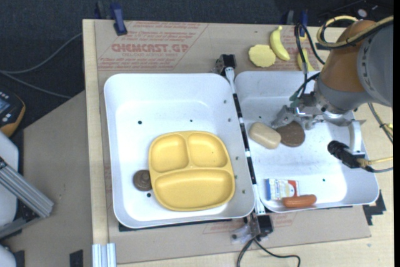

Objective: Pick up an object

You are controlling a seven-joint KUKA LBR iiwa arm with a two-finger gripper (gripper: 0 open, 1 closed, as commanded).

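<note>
Your claw (299,115) sits low in the right bin (312,166), over the brown cookie (292,135); you cannot tell its grip.

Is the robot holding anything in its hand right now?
It cannot be told. The gripper is down in the right white bin, right over a flat brown round disc beside a tan bread-roll-shaped toy, but no grasp shows.

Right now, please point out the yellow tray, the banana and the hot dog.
yellow tray (190,170): camera view, on its middle divider.
banana (279,45): camera view, on its curved middle.
hot dog (299,201): camera view, on its middle.
</note>
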